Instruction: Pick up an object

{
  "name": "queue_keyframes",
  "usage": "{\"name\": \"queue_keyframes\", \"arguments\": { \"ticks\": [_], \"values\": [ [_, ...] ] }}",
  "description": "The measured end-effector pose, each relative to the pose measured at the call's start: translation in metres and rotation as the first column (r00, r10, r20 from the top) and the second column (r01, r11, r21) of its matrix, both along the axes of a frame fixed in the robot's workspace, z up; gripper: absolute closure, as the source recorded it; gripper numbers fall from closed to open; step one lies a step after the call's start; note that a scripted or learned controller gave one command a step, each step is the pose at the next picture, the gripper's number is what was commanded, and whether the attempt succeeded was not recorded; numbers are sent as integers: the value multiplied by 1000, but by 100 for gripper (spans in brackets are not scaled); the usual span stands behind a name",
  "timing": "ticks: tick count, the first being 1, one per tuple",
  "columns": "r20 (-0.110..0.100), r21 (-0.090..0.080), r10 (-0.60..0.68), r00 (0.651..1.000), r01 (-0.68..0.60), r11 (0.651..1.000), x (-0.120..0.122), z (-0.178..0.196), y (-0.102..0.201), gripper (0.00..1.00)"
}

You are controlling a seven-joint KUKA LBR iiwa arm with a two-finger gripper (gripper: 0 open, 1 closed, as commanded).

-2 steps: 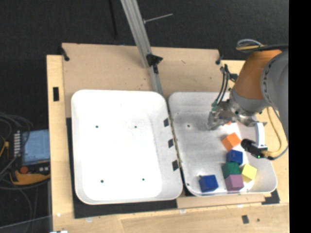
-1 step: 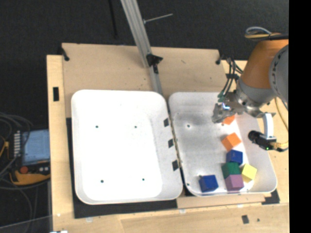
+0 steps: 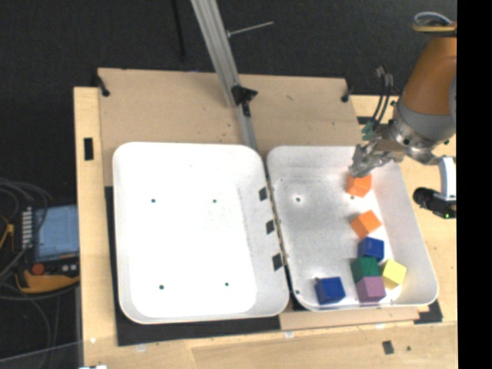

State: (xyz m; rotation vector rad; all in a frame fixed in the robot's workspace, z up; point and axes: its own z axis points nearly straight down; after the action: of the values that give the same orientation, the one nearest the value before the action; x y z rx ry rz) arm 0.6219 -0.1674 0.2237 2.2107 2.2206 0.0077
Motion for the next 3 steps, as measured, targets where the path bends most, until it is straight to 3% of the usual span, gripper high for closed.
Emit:
{"name": "queue_keyframes", "arguments": {
  "ticks": [1, 3],
  "values": [
    [-5, 2, -1, 1000, 1, 1000, 1, 20, -1, 100],
    [-8, 4, 3, 1000, -3, 1000, -17, 34, 99, 100]
  ]
}}
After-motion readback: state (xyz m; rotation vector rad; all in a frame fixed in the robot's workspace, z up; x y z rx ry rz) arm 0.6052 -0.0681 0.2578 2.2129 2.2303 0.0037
